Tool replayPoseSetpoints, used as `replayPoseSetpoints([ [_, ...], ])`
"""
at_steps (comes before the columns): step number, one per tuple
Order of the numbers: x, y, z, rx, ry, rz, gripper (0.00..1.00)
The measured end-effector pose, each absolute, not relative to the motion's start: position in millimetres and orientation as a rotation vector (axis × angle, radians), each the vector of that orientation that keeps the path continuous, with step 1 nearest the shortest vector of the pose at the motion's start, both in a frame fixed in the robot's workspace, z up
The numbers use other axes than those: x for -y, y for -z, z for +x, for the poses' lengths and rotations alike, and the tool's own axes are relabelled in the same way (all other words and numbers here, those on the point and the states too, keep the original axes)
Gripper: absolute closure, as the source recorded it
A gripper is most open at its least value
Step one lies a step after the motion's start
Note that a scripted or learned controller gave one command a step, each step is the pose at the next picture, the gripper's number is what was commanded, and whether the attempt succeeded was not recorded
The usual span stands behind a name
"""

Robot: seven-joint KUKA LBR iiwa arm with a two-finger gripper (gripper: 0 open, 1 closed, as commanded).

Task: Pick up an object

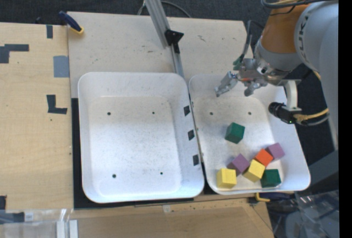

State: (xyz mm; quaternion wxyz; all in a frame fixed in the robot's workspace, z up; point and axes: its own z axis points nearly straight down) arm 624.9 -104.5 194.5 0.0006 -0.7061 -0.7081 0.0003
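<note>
Gripper (236, 86): fingers spread, holding nothing.
Green cube (235, 132): below the gripper, apart.
Arm lettering: partly visible, unreadable.

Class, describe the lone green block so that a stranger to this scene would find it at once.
Find the right-hand white bin. A cluster of blocks sits along its near edge. The green block lies apart from them, near the bin's middle, with bare floor all round it, unlike the other green block in the cluster.

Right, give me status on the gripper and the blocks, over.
Gripper open, nothing between its fingers, over far end of right bin. Nearest block, lone green cube, untouched. Nothing between them. Other cubes clustered at the bin's near end.
</note>
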Motion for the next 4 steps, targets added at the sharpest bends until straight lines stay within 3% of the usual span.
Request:
replayPoseSetpoints([
  [1,60,-209,635.5,2.228,0.002,-2.214,0.00],
  [2,89,-214,579.7,2.218,-0.006,-2.223,0.00],
  [3,134,-183,531.9,2.213,-0.010,-2.225,0.00],
  [4,143,-90,513.8,2.218,-0.004,-2.221,0.00],
])
